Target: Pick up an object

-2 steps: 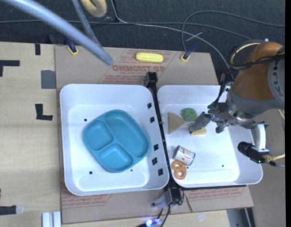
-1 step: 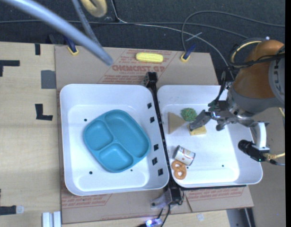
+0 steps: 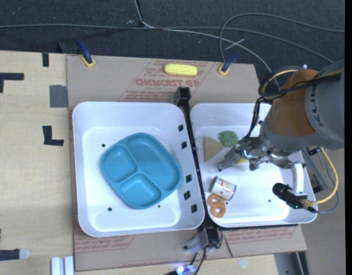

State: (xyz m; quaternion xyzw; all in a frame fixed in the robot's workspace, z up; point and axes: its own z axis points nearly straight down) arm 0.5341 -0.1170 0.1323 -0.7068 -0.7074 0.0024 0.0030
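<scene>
Bench surface and items resting directly on it.
Light wooden bench (image 3: 27, 171) carries a brown cardboard sheet (image 3: 130, 82) with red print, secured at its far edge by two blue-and-yellow clamps (image 3: 86, 55). On the cardboard: two shallow white bins side by side, left bin (image 3: 84, 153) and right bin (image 3: 261, 213), touching along a black divider, plus a yellow corn cob (image 3: 180, 70) near the far edge. Black tape marks (image 3: 50, 135) on the wood.

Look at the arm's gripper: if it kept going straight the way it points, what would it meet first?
Probably the tan wedge in the right bin: the gripper points left, beside it. Depth is unclear.
</scene>
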